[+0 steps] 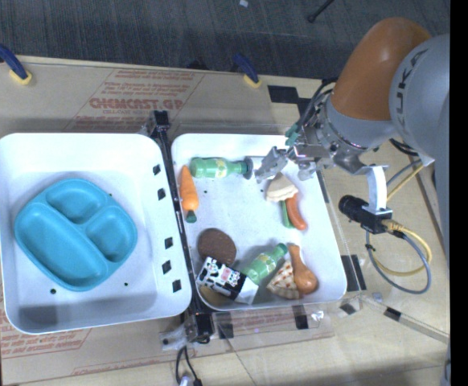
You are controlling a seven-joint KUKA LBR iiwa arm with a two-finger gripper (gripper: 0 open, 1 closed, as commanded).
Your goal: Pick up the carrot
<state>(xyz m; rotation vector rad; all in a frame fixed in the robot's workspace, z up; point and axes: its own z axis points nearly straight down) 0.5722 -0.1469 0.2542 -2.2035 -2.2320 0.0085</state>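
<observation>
Camera view, right bin [330,215]: we log the jaws [276,164] near its far rim, above a pale bun-like piece [281,188]; whether they are parted or closed we cannot tell. Carrot [188,191]: smooth, tapered, orange with green tip, well left of the jaws, lying along the bin's left wall. Bare white floor lies between carrot and jaws. Green bottle [215,167] lies just left of the jaws, near the far rim.
</observation>
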